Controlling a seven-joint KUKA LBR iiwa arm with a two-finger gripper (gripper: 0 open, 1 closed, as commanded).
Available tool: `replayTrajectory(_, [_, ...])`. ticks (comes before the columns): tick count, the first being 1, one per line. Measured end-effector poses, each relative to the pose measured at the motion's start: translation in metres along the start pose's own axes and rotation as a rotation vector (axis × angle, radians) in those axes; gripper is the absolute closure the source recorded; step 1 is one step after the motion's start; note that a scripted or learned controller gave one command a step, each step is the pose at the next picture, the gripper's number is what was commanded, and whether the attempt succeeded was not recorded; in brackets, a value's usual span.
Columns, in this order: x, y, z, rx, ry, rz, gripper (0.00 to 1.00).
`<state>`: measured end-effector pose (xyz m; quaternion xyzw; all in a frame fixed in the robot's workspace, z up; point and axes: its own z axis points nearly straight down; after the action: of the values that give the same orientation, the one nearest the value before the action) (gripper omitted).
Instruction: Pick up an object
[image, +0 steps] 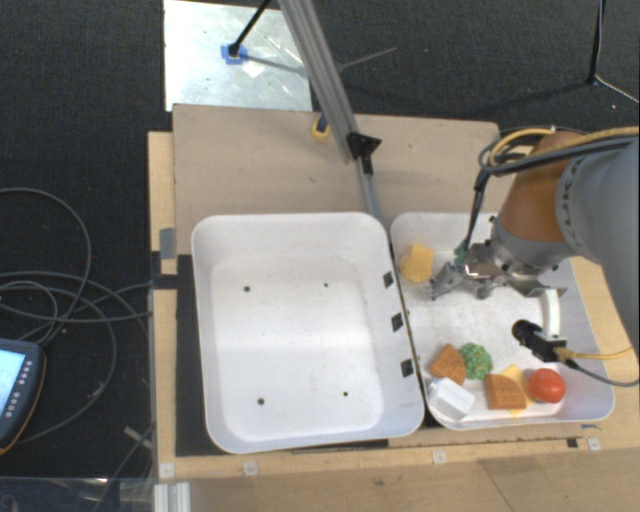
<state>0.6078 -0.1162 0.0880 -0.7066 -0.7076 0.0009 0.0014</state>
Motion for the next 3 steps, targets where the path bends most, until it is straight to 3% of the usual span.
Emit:
replayTrajectory(1, [0.000,0.001,-0.014,-0.006,0.000,0.000,1.00])
replayTrajectory(3, [0.004,0.001,-0.125,-0.012,-0.002,-0.004,1.00])
